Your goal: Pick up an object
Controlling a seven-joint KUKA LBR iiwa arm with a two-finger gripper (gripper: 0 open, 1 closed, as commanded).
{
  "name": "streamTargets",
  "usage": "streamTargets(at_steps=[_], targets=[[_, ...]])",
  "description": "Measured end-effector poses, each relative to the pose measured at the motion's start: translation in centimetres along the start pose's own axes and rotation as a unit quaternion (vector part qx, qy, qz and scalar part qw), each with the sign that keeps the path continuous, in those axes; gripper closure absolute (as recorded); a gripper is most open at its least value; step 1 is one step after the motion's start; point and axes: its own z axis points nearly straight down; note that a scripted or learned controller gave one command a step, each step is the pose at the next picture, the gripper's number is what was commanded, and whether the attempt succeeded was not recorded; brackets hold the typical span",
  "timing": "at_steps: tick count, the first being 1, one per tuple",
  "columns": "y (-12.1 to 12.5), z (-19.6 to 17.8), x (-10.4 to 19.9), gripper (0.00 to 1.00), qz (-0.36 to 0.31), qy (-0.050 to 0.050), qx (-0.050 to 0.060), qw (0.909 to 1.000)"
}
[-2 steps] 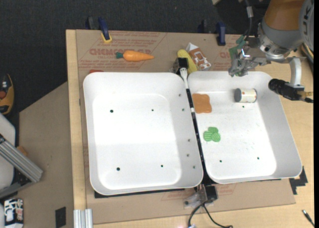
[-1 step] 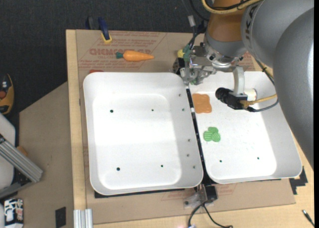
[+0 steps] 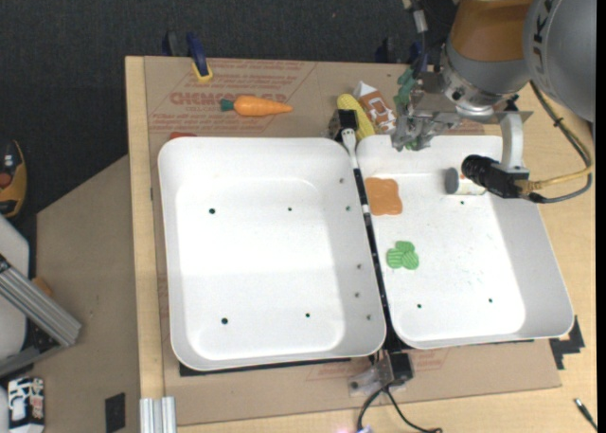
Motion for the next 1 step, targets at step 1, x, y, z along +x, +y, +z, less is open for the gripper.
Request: streamTargets(at_steps=[1], targets=[[0.40,-0.31,-7.93,1.00,0.003,-0.002,0.000,1.0000]])
